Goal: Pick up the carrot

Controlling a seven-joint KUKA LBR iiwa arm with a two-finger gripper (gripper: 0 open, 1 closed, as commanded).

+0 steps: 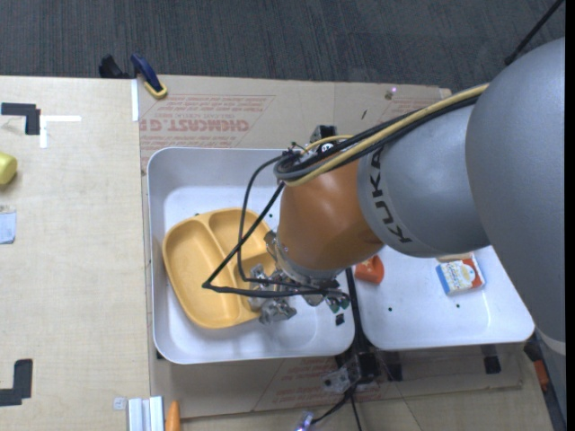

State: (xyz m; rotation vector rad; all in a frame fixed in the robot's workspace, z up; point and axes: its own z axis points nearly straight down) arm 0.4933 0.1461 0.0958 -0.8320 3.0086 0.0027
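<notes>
The large grey robot arm with its orange wrist band (328, 214) is looming closest, reaching over the two shallow white plastic bins. Its two-finger gripper (274, 305) is hanging just above the left bin (180, 173), beside a yellow divided plastic tray (202, 268); I cannot tell how it is set. The small orange carrot (369, 268) is peeking out in the right bin (449, 326), near a small blue-and-white carton (460, 276). It is probably light, stiff and smooth, so gripping across its middle looks best.
</notes>
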